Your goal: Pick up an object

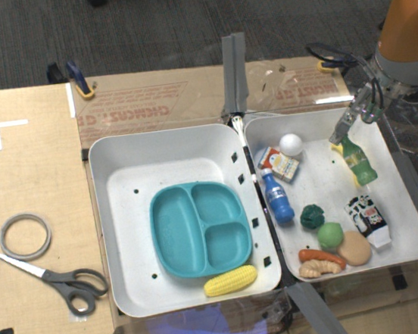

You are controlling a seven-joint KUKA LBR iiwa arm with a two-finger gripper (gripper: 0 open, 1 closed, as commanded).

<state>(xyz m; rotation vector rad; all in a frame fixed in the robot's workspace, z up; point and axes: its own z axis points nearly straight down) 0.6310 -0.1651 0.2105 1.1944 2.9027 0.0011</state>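
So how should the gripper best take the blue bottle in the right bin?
Probably from straight above, across the blue bottle's body, fingers closing on its long sides. It lies flat, cap toward the far wall, with a small carton at that end.

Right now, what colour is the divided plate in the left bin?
Teal, plain, no pattern: the divided plate shows best in the camera view, beside the yellow toy corn.

A small green bottle (360, 162) with a yellow cap lies tilted in the far right part of the right bin (411, 250), cap toward the far side, close to the bin's right wall. The gripper (342, 131) sits at its capped end. Whether the fingers touch the cap cannot be told.
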